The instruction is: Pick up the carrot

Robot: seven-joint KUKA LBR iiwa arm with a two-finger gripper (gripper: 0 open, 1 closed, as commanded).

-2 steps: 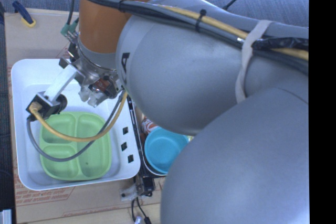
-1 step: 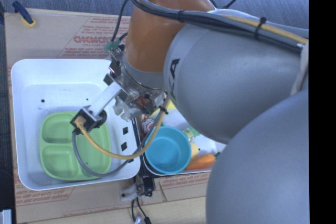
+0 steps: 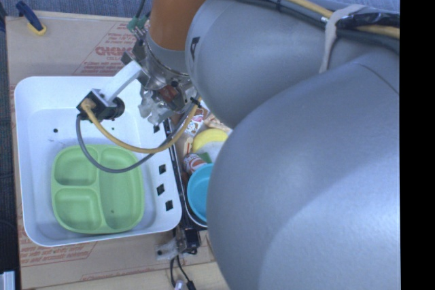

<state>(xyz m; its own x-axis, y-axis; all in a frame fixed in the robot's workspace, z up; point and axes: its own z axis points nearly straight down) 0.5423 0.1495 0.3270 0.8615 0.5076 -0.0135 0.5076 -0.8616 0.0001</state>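
- Carrot [image 3: 192,120]: not sure; best match a narrow orange-brown sliver, slanting from upper right down to lower left.
- Colour dull orange shading to brown; surface detail too small and blurred to tell.
- Lying low, just past the right wall of the left bin [image 3: 167,170], on the side away from the green tray.
- Just below and right of the tool [image 3: 160,105]; touching or apart, cannot tell.
- Just up and left of a yellow round thing [image 3: 209,140].
- Mostly hidden under the grey arm [image 3: 306,146]; full length, ends and thickness not visible.
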